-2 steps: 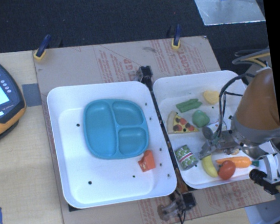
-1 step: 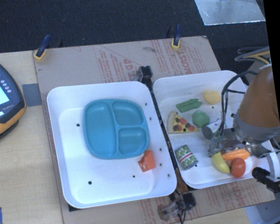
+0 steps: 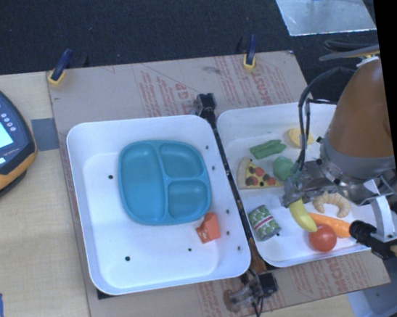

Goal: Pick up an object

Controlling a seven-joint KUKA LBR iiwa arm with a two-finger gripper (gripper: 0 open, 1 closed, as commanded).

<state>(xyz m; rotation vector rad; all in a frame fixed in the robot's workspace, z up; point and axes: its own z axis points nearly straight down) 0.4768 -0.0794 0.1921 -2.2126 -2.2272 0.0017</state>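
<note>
One gripper (image 3: 302,192) hovers low in the right bin (image 3: 240,185); its opening cannot be judged. Toy banana (image 3: 302,216) lies just at its 6 o'clock, long axis running 11-to-5.

Toy foods (image 3: 262,175), perhaps a dozen, scattered in right bin (image 3: 232,124)

Divided plate (image 3: 163,181) in left bin (image 3: 88,206), toy food (image 3: 263,174) in right bin (image 3: 234,123)

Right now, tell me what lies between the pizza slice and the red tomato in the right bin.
In the camera view, the banana lies between the pizza slice and the red tomato, with the gripper low over that stretch.
</note>
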